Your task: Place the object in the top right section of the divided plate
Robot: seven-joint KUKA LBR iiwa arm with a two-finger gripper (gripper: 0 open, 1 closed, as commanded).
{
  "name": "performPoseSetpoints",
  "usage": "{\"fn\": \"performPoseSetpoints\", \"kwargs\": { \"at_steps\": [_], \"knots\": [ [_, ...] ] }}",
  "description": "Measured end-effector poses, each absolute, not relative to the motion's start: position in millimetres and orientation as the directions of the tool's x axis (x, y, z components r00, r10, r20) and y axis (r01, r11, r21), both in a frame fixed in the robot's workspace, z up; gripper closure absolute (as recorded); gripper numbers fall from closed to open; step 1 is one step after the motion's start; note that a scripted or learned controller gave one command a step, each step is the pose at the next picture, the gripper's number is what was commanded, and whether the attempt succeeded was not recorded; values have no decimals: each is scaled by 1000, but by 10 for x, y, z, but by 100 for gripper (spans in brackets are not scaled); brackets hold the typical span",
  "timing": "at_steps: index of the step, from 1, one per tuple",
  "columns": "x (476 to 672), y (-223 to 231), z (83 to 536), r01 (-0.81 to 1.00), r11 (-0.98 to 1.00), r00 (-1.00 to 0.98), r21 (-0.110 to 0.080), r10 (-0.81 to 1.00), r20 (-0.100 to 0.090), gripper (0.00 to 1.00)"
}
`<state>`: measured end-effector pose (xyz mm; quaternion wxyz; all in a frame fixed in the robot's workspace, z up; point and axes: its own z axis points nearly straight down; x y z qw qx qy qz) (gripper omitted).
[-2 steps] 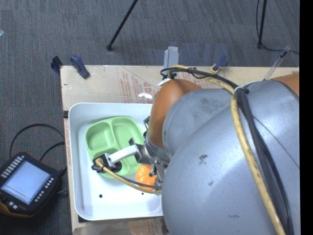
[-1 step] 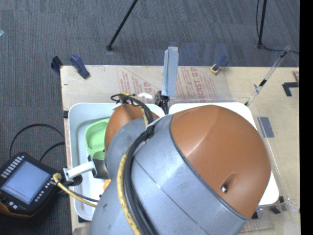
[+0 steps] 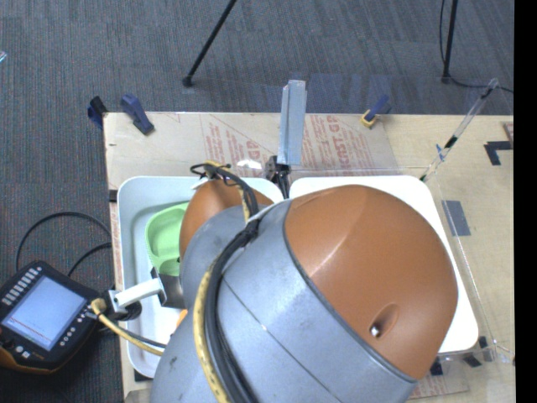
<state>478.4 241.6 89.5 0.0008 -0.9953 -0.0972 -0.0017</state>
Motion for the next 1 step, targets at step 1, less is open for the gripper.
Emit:
{"fn": "performPoseSetpoints", "kwargs": {
  "at_steps": [1],
  "knots": [
    [5619, 2404, 887, 412, -911, 911, -16, 412, -22, 0]
  ]
}}
